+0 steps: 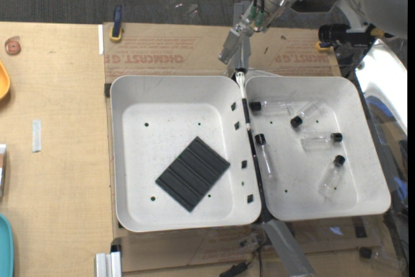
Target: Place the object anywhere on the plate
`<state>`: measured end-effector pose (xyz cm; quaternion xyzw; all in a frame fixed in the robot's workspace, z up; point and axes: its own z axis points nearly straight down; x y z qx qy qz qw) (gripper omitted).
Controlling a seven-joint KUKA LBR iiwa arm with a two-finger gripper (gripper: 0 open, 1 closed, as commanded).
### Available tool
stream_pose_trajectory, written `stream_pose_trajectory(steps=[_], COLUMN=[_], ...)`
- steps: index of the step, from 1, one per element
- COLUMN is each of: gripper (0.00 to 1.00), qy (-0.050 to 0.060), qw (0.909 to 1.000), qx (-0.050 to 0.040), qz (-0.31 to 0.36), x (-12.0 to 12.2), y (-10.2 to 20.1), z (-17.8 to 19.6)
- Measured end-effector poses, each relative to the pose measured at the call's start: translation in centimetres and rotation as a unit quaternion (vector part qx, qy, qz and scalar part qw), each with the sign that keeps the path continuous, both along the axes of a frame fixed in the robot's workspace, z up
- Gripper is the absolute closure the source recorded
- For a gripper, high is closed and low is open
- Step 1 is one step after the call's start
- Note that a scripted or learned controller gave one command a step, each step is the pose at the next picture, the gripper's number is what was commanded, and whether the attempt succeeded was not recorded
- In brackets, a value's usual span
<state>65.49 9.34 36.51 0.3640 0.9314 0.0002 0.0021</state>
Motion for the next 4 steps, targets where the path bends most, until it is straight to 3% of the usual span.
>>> stream_pose_trajectory(steps=[1,2,3,4], gripper=[1.00,0.00,1.00,0.00], qy=[-0.001,-0.001,-0.002,-0.001], qw=[1.0000,1.0000,1.0000,1.0000], qx=[-0.0003,-0.0004,-0.0007,-0.0008], qz=[-0.002,-0.002,-0.004,-0.004], x=[0.12,0.12,0.24,0.24], y=[-0.18,-0.19,-0.35,-0.37], z=[0.82,0.82,1.67,1.66])
